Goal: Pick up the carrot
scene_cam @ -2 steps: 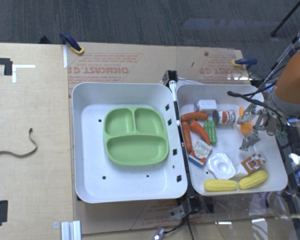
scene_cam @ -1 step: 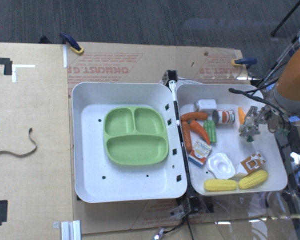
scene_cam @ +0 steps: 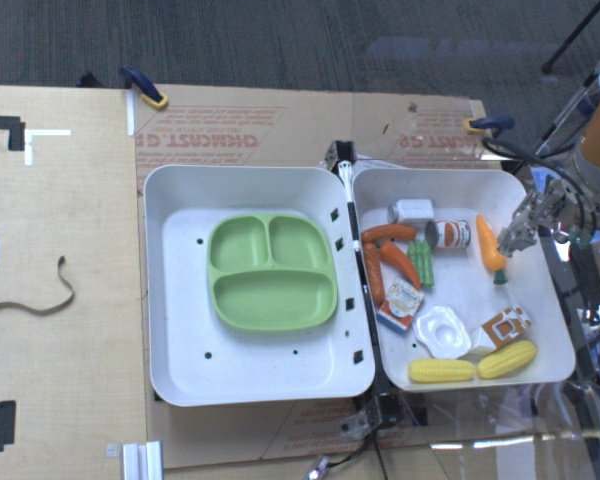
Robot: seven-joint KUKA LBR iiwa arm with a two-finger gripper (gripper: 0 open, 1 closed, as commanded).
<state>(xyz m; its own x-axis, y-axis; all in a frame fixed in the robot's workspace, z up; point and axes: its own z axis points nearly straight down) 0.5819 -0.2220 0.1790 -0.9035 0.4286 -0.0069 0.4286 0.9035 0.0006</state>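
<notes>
Gripper: the gripper is hanging over the right bin, near its far right side; whether it is gaping wide or closing narrow I cannot tell, the tip being a tangle of metal from this angle.

Carrot: the carrot is lying just beside the tool, on its left and a little below in the picture, orange body pointing away from the camera with a small green stub at the near end. It looks to be touching or nearly touching the tool; nothing is showing it gripped.

Neighbours: a small can is lying further left of the tool, beyond the carrot; a white box is sitting past that. Two corn cobs are resting well nearer the camera than the tool.

Other bin: the green divided plate is sitting in the left bin, well away to the tool's left.

Handling, as a guess: it is probably a light, stiff plastic toy, smooth and tapered, so likely slipping toward the thin end when squeezed.

Where to hold: across the thick orange middle, jaws set crosswise to its length, not on the stub.
</notes>
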